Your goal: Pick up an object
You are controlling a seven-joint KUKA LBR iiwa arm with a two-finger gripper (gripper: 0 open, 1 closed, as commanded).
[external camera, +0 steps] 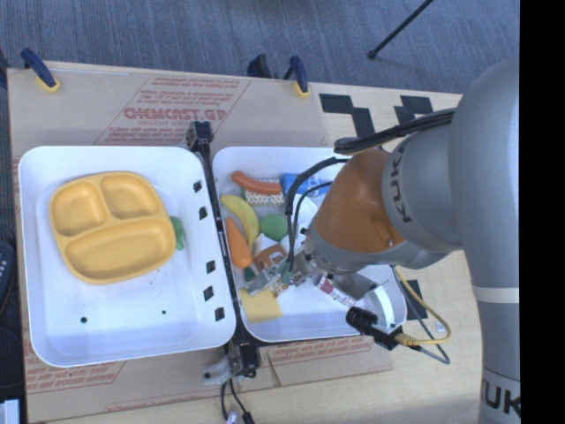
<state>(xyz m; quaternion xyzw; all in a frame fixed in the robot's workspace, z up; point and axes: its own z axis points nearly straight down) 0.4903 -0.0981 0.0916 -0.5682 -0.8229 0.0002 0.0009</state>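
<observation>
Overhead, the grey arm with its orange band (353,206) reaches in from the right of the frame and hangs low over the right-hand shallow white bin (265,325), its bulk covering much of that bin's middle and right side. The claw (281,272) sits down among the toys near the bin's lower centre, but I cannot tell whether it is apart, together or clamped on anything, since the wrist hides it. Along the bin's left side lie a yellow plastic banana (242,217), an orange plastic carrot (237,243) just below it, a red-orange toy sausage (257,184) toward the top, a round green piece (274,226) beside the banana, and a pale yellow cheese-like wedge (260,305) near the bottom edge. The left-hand shallow white bin (53,325) holds a yellow divided plastic plate (110,226) in its upper half, with a small green item (179,234) touching the plate's right rim. Both bins rest on a cardboard-covered table (150,104).
</observation>
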